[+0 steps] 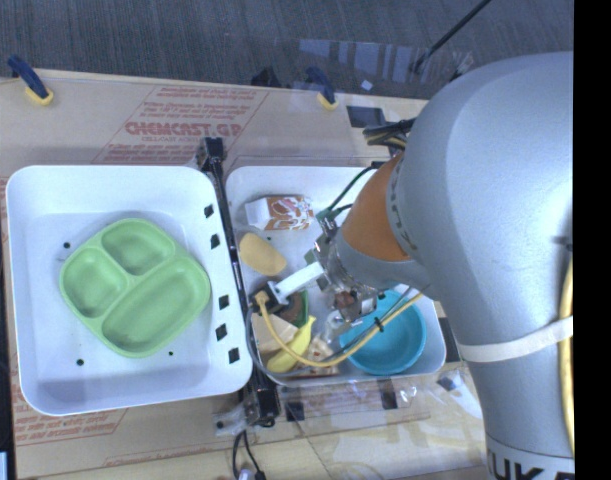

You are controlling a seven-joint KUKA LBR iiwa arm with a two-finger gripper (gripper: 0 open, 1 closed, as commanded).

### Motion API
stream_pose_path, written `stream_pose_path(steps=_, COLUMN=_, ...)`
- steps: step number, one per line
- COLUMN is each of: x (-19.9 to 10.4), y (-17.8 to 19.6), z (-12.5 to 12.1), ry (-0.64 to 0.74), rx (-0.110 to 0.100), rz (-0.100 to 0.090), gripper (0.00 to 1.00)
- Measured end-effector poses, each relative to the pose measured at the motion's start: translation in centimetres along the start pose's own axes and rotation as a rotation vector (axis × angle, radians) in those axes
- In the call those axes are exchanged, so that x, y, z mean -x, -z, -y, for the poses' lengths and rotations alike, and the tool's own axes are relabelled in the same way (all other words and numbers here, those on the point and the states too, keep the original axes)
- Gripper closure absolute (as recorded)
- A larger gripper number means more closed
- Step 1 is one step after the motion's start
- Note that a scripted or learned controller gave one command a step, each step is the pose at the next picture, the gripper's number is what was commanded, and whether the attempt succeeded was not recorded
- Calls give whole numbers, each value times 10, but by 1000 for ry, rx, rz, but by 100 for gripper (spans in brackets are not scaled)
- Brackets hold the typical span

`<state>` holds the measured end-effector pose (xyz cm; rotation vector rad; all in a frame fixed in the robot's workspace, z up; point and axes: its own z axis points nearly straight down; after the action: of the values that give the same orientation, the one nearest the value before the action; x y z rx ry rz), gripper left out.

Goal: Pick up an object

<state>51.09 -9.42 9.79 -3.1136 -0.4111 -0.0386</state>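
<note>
Down in the right bin (pixel 247 183) my gripper (pixel 337 308) hangs over the clutter near the blue bowl (pixel 397 343), can't tell its state, so I'd say nothing's picked yet.

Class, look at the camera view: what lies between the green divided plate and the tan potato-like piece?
The left bin's right wall and a black strip with clips separate the green plate from the tan piece.

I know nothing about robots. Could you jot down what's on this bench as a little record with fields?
Left bin: holds a green divided plate
Right bin: cluttered; a blue bowl, a banana, a tan rounded item, a small printed carton
Arm: reaches in over the right bin
Gripper: low among the clutter, beside the bowl
Held object: cannot tell
</note>
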Motion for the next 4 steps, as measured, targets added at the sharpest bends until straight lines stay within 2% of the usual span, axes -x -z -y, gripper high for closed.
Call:
stream_pose_path(steps=1, x=11, y=7, z=6, ry=-34, rx=23, rz=-32, gripper=0)
stream_pose_path(steps=2, x=11, y=7, z=7, ry=-26, rx=26, rz=-32, gripper=0)
stream_pose_path(steps=3, x=-65, y=-9, z=-18, ry=-29, rx=-12, rz=32, gripper=0)
stream_pose_path(steps=4, x=-106, y=-10, z=-27, ry=-49, rx=-13, rz=35, gripper=0)
